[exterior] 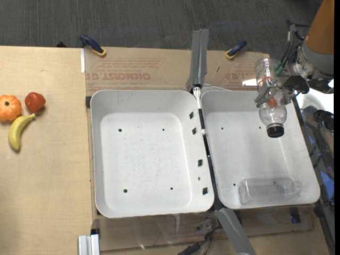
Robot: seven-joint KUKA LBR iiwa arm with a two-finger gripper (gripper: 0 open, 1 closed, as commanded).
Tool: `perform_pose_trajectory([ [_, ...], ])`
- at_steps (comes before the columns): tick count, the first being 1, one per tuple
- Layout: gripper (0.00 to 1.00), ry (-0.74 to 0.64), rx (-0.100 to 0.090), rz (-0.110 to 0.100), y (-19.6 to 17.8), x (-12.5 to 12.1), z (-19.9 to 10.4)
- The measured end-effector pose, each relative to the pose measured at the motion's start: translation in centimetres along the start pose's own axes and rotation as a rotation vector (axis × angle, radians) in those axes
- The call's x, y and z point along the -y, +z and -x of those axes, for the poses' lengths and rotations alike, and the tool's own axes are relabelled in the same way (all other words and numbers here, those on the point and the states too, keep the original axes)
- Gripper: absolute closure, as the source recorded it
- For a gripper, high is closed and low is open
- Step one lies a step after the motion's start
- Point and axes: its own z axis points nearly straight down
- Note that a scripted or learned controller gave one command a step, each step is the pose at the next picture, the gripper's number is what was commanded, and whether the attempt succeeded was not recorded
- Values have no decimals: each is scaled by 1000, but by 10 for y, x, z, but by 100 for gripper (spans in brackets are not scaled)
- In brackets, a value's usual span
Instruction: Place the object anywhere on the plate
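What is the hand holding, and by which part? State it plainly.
The hand holds a clear plastic bottle, gripped around its middle, black cap end pointing down over the right bin.

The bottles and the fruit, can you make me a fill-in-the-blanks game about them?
1. The gripper holds a clear bottle with a ____ cap over the right bin.
2. A second clear bottle lies on its ____ in that bin.
3. On the wooden bench, the yellow fruit beside the orange and the red apple is a ____.

Missing words: black; side; banana
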Motion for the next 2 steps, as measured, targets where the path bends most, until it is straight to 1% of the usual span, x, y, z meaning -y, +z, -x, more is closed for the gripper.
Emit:
perform_pose_trajectory([
  [1, 100, -1, 1, -3, -8, 0, 1],
  [2, 100, 10, -1, 0, 15, -20, -21],
])
